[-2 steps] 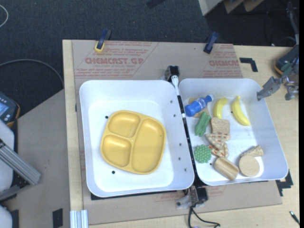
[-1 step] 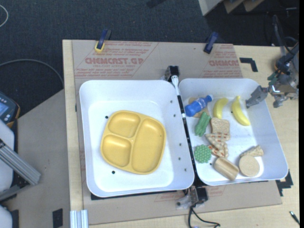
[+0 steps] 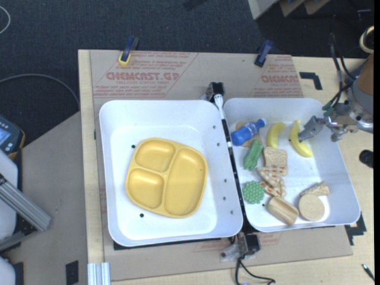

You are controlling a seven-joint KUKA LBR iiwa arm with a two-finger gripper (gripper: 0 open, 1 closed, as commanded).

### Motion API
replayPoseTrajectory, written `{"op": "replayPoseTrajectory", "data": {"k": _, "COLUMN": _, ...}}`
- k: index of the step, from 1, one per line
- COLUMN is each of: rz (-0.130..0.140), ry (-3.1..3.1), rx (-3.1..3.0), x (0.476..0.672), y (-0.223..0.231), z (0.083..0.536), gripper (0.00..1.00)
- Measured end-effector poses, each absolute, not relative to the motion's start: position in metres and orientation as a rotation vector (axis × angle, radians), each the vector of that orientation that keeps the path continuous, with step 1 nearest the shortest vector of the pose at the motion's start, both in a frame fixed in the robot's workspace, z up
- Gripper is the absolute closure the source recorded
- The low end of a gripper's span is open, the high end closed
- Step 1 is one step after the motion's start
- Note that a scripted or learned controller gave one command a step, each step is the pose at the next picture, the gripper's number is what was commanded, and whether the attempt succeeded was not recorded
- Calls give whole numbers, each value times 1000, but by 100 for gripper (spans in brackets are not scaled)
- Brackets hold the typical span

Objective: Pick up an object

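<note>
**Pincer above right bin's 2 o'clock corner, nothing picked yet**

Pincer (image 3: 320, 129) hangs over the right bin (image 3: 347, 186), up near its 2 o'clock corner, arm coming in from 3 o'clock. One grey finger (image 3: 309, 129) points toward 9 o'clock, tip right at the nearer banana (image 3: 300, 140). Can't tell how far apart the fingers are from this angle, and I see nothing between them. So: no grasp to report.

Candidate objects all sit in the right bin:
- two bananas at 12 o'clock, second one (image 3: 274, 134) just beside the first
- blue bottle (image 3: 245, 133) at 11 o'clock, by the divider
- green pickle-shaped toy (image 3: 253, 154) just below it
- crackers or waffle pieces (image 3: 274, 166) at centre
- green round thing (image 3: 253, 192) at 7 o'clock
- wood-coloured block (image 3: 281, 209) and round biscuit (image 3: 313, 205) at 6 to 5 o'clock

Left bin (image 3: 113, 159) carries a yellow divided plate (image 3: 166, 177), well away from the arm.

Progress call: approach phase at best. Everything looks at rest on the bin floor, nothing lifted. Left to do: drop onto a target (nearer banana is the likely one, judging by the finger position), close, lift clear. Bananas lie close together, so a snagged neighbour is a risk.
</note>
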State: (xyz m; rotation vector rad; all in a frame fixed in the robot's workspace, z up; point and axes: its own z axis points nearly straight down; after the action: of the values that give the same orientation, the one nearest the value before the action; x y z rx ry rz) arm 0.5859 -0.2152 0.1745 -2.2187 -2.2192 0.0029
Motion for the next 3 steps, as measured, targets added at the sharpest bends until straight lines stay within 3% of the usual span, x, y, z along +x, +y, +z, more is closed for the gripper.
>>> {"op": "replayPoseTrajectory", "data": {"k": 2, "rz": -4, "ry": -2219, "rx": -2215, "x": 577, "y": -212, "z": 83, "gripper": 0}}
{"op": "replayPoseTrajectory", "data": {"k": 3, "rz": -2, "ry": -2221, "rx": -2218, "x": 577, "y": -213, "z": 95, "gripper": 100}}
